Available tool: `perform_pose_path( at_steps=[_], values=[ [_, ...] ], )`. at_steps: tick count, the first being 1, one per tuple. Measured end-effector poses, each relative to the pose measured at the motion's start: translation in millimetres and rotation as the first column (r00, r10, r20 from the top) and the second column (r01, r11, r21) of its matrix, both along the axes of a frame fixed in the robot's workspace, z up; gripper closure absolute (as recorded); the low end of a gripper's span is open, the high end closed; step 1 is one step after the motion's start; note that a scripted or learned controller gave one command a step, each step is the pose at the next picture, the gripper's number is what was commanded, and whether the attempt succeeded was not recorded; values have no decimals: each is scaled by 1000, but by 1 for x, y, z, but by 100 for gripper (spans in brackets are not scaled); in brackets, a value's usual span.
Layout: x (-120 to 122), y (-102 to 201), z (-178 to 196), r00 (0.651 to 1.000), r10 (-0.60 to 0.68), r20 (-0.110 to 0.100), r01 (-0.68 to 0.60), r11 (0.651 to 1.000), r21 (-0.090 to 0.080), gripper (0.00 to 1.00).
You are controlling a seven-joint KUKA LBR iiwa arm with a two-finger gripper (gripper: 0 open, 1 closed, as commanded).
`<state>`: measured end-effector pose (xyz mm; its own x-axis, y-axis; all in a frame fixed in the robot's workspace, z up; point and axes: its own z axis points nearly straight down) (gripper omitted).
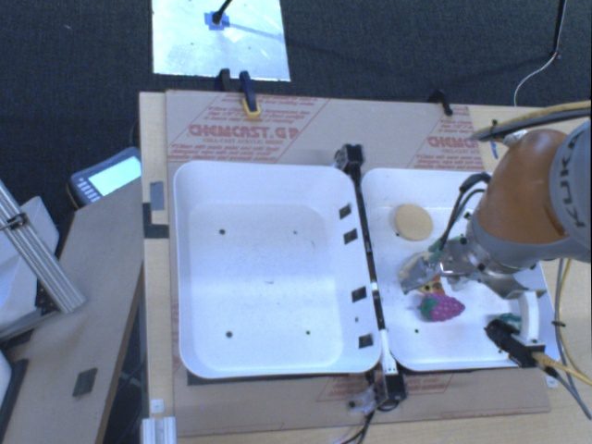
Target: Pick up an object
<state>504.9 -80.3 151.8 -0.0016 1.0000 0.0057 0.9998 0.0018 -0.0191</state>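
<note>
hand fingers blurred, state unclear

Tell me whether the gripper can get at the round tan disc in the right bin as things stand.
Probably yes. The tan disc lies flat and alone in the right bin, nothing on it or against it, and the gripper hangs just beside it, nearer the pink and green toy.

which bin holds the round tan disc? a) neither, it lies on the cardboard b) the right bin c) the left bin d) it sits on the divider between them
b: the round tan disc lies on the floor of the right bin, near its far wall, beyond the gripper and the pink and green object.
</note>
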Motion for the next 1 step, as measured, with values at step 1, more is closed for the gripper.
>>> perform_pose_path(
  at_steps=[1],
  values=[
    [8,-3,19,1000,0,23,0,1000,-6,100]
  ],
)
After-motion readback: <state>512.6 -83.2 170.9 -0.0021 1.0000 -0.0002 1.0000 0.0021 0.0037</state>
